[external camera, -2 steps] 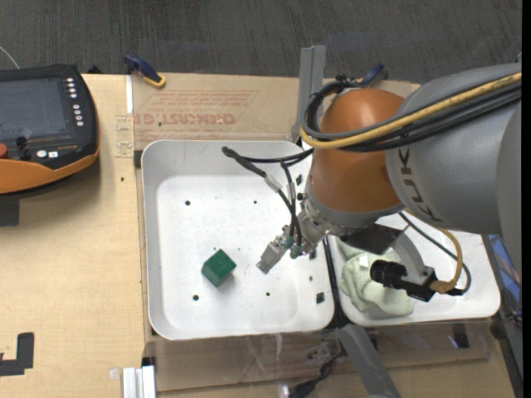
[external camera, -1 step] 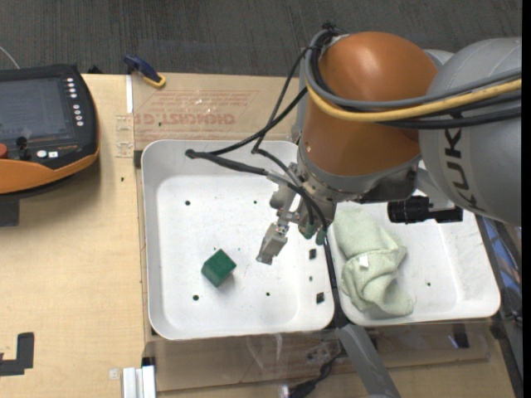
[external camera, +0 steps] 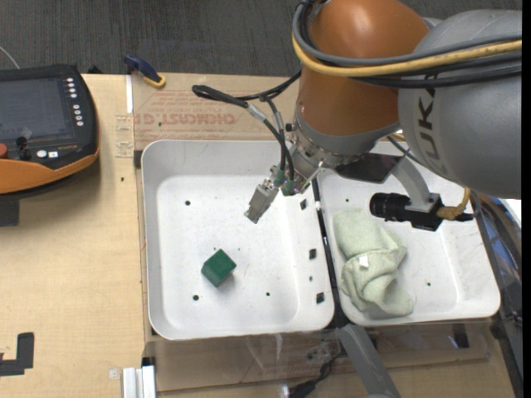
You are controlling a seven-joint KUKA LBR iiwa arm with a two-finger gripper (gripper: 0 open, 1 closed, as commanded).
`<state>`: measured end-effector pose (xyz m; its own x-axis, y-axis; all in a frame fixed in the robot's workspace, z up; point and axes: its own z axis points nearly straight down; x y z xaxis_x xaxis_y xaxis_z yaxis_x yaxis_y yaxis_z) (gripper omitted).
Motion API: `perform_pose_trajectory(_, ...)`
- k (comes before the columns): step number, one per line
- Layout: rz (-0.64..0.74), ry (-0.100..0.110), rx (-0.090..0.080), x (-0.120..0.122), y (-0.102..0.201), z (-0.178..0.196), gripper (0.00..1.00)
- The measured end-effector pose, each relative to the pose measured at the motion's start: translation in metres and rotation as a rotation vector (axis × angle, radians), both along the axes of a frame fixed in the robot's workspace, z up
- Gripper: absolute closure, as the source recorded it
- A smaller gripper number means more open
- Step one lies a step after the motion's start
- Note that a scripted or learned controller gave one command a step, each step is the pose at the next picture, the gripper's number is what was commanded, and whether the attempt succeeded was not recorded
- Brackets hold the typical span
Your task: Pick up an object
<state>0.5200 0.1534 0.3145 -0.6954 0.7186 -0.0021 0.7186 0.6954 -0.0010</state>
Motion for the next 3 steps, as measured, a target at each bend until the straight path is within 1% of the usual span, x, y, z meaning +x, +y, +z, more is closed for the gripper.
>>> perform_pose_trajectory(1,-0.120,0.003,0.000,-0.031,0.034,-0.224,0.00)
perform_pose_trajectory(2,0.212,0.000,0.001,0.011,0.063,-0.162,0.00)
perform_pose_trajectory(3,0.211,-0.001,0.001,0.020,0.033,-0.101,0.00)
